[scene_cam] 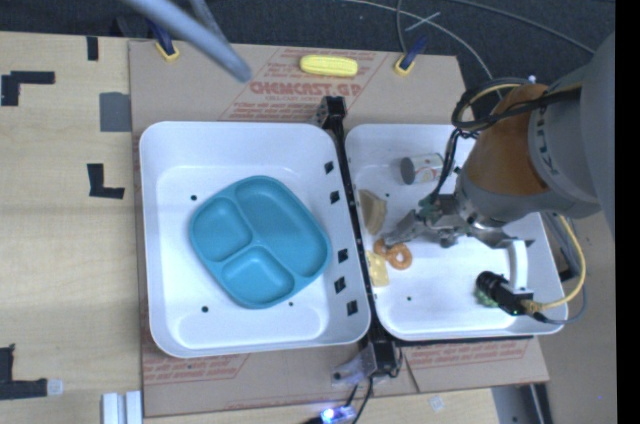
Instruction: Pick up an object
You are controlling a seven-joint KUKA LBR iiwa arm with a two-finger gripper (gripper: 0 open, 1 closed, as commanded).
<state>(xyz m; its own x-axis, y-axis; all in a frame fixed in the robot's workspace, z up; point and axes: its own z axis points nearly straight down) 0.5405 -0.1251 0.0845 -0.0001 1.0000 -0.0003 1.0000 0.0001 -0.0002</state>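
In the right bin (400, 307), centre-right of frame, the gripper (405, 230) is lowered beside the pretzel (397, 257); finger state cannot be told. Fingers should be centred over it before closing.

Arm (575, 147): grey, enters from the right edge, bulky link filling the upper right, angled down and leftward.
Band (500, 152): orange, sits just above the wrist, facing the camera's left.
Wrist (478, 217): grey, below the band, low over the right bin (455, 317), cables looped around it.
Gripper (405, 230): points left from the wrist, down near the bin floor, close to the divider side; dark and small in the view, tips hard to make out.
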